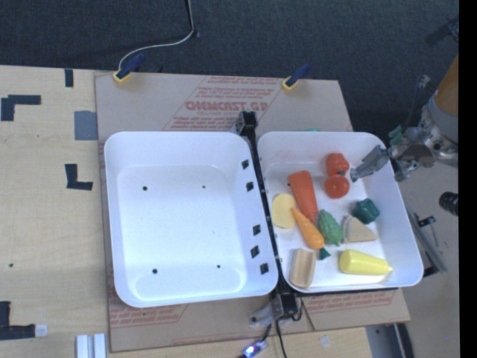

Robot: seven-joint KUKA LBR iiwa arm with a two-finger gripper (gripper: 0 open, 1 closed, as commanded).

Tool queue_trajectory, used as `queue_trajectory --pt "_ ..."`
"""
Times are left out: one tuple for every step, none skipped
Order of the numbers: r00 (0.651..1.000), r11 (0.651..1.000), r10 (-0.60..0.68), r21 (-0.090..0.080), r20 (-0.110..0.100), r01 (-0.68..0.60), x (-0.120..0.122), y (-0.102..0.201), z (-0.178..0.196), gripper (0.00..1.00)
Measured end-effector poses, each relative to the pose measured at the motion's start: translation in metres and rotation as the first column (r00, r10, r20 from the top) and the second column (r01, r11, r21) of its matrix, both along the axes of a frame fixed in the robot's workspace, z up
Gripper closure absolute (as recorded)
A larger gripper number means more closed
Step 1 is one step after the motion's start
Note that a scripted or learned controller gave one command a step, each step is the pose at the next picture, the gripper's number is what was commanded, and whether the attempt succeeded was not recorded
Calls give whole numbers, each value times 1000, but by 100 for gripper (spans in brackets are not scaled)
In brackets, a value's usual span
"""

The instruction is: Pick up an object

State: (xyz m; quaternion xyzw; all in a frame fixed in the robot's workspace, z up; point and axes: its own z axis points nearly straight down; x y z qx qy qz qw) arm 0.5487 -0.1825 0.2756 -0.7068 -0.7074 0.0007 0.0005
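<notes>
Over the right bin's (406,222) far edge, the gripper (381,161) hangs empty, fingers seemingly apart. The tomato (336,187) lies just beside it; the approach stage calls for descending onto it.

Smooth, glossy white plastic bins (179,144) sit on matt brown cardboard (216,103) over a pale wood-look bench (45,215).

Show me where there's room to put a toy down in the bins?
The left bin has its whole white floor bare, wall to wall. In the right bin, only the far strip behind the orange carrot and red tomato is free. Around the yellow lemon and green vegetable it's crowded.
</notes>
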Motion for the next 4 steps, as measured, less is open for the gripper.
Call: queue_trajectory --pt "1000 1000 8 4 -5 -8 33 76 -84 0" --pt "1000 1000 3 -1 -2 -3 70 88 -198 0" --pt "1000 1000 1 -1 1 -1 70 87 -181 100" --pt "1000 1000 7 1 10 -7 113 161 -86 100"
